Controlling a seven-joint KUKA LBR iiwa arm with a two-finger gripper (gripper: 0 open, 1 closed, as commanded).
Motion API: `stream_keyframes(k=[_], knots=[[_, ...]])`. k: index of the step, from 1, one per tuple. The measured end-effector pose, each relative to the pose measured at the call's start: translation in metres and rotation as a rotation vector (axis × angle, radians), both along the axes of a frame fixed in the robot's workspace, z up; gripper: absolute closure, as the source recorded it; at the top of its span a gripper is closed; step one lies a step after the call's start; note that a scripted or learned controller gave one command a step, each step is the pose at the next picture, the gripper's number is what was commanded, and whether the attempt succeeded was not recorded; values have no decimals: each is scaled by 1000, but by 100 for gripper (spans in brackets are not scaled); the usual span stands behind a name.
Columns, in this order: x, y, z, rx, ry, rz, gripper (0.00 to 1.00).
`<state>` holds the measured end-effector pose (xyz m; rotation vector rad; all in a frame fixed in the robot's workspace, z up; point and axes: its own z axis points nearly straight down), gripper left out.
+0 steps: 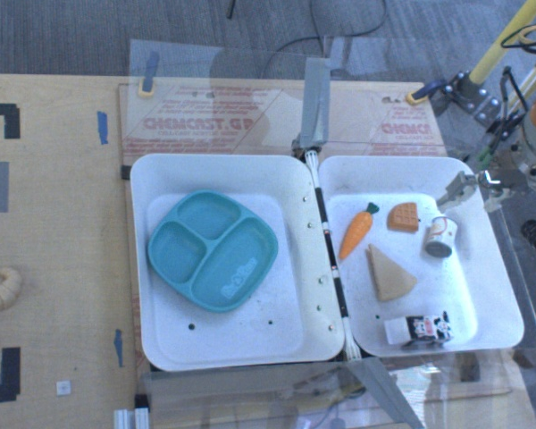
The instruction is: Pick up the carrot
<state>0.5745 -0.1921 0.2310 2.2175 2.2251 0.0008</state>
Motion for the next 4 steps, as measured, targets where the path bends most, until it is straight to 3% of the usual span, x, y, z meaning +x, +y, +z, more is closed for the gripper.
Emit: stream_keyframes(k=[1,2,3,4], knots=[[38,40,-81,0,0,226,0],[64,92,-142,-8,-10,234,0],[65,92,-130,-8,-15,234,100],[65,92,-131,-8,-14,233,0]])
